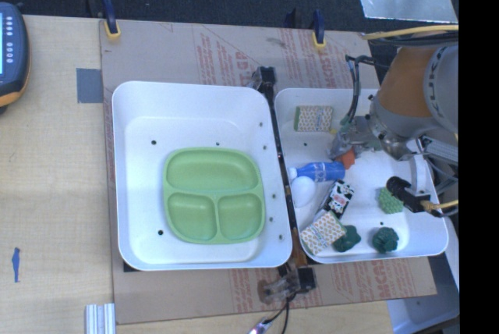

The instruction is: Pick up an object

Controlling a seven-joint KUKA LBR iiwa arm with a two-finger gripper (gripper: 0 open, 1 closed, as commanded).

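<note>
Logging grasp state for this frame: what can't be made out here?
- Gripper, camera view: open or shut is hidden by the wrist above it.
- Right bin: its right part is covered by the arm.
- Orange item beside the blue bottle: mostly covered by the gripper, too small to identify.
- Black-and-white item: too blurred to identify.

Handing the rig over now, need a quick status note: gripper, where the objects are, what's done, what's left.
Gripper: down in the right bin, near its upper middle, just above the blue bottle. Nothing visibly held.
Right bin holds: patterned sponge at the top, blue bottle and white ball along the left wall, black-and-white toy, a second patterned sponge, two dark green lumps near the bottom edge, a lighter green piece.
Left bin: green divided plate.
Done: arm reached into the bin.
Left: grasp an object and lift it.
</note>
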